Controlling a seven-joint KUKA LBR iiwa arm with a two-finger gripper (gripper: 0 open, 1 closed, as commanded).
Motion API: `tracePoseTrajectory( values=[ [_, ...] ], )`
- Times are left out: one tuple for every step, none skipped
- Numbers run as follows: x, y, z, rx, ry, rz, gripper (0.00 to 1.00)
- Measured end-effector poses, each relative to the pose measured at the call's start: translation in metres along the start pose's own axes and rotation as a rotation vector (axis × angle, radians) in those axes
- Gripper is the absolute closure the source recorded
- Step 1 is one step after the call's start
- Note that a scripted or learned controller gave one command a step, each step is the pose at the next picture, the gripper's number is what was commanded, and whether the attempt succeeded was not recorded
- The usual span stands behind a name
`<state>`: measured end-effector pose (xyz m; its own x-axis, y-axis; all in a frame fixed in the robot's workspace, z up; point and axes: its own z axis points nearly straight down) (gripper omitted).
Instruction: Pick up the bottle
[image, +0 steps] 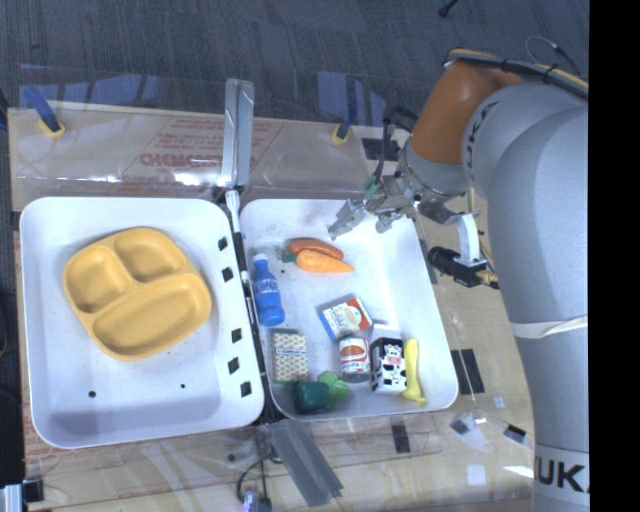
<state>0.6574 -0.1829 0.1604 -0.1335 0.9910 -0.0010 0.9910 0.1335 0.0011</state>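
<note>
A small blue bottle (266, 291) with a white cap lies along the left wall of the right bin (425, 290), cap pointing to the back. My gripper (362, 218) hangs over the back of that bin, up and to the right of the bottle and well apart from it. Its fingers (340, 226) are spread open with nothing between them. The grey arm with its orange band (450, 110) reaches in from the right.
Two carrots (320, 256) lie just below the gripper. A small carton (346, 318), a can (352, 358), a cow-print box (387, 365), a banana (411, 372), a cracker packet (290, 356) and a green item (318, 393) crowd the bin's front. A yellow divided plate (135, 290) sits in the left bin (40, 390).
</note>
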Motion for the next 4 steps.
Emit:
tracePoseTrajectory(
  values=[
    [0.081, -0.077, 0.008, 0.007, 0.003, 0.277, 0.00],
    [0.050, -0.021, -0.049, 0.000, 0.000, -0.081, 0.00],
    [0.127, -0.062, -0.030, 0.008, 0.002, 0.223, 0.00],
    [0.205, -0.091, -0.031, 0.007, 0.001, 0.157, 0.00]
  ],
)
